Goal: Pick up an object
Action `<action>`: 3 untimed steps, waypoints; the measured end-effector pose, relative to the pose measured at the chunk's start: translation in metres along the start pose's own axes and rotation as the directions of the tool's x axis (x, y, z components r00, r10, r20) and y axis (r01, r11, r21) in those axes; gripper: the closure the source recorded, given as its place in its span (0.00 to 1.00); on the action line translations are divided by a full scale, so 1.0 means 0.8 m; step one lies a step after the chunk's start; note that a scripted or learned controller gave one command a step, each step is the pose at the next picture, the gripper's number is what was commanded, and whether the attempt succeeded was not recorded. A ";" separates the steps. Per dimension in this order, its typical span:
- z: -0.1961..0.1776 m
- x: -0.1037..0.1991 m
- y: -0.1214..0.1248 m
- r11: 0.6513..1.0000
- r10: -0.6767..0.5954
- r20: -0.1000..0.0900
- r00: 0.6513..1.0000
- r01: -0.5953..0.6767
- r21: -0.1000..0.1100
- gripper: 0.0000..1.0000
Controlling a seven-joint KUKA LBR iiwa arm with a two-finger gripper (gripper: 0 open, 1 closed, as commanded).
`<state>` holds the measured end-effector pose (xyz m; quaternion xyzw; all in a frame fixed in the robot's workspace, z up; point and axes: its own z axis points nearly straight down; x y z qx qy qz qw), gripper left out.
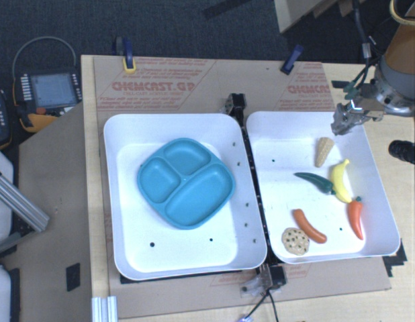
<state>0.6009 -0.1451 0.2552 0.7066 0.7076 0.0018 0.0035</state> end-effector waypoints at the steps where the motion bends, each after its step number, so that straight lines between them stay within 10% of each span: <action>1: 0.001 0.061 0.020 1.000 -0.005 -0.003 1.000 0.005 0.004 1.00; 3: -0.005 0.210 0.028 1.000 -0.005 -0.004 1.000 0.005 0.005 1.00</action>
